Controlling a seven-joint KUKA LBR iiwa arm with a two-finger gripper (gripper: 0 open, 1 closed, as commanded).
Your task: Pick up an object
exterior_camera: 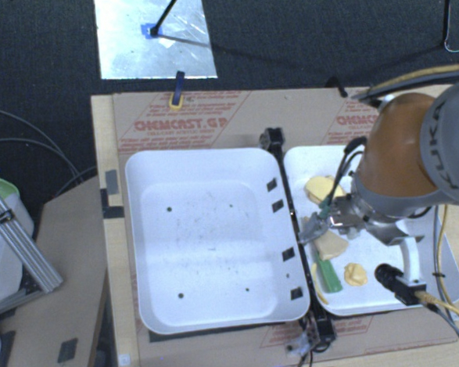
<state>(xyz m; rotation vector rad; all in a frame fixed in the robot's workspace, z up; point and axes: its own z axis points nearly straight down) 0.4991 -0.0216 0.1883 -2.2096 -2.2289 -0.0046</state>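
- Setting: a dark carpeted floor surrounds a bench [116, 249] topped with a printed cardboard sheet [209, 117]; a reflective square panel [155, 33] lies on the floor beyond the bench's far edge.
- Far left: an aluminium frame rail [18, 241] runs at a slant, with a green-and-white container [3, 191] just behind it.
- Bins — count two, shallow and white, side by side and touching along a black hinged divider [291, 229].
- Left bin [210, 239]: bare white floor with a few small dark marks.
- Right bin [447, 273]: holds all the loose objects, grouped against its left wall near the divider.
- Objects counted in the right bin: one green stick-like item, three pale yellow pieces.
- Green item [328, 275]: elongated, lying flat, long axis running from near the bin's front-left corner up toward the far side, tilted slightly left at the top; its upper end meets a yellow piece.
- Yellow pieces: one rounded piece [321, 188] toward the far side; one flatter piece [333, 246] mid-bin, just under the gripper; one small lump [355, 273] nearer the front, just right of the green item.
- Gripper [315, 226]: low over the left part of the right bin, between the far and middle yellow pieces. Whether its fingers are open or closed I cannot tell — nothing is visibly between them.
- Arm: grey body with orange band [396, 155] covers the bin's right half; one black cable fitting [397, 281] sits below it.
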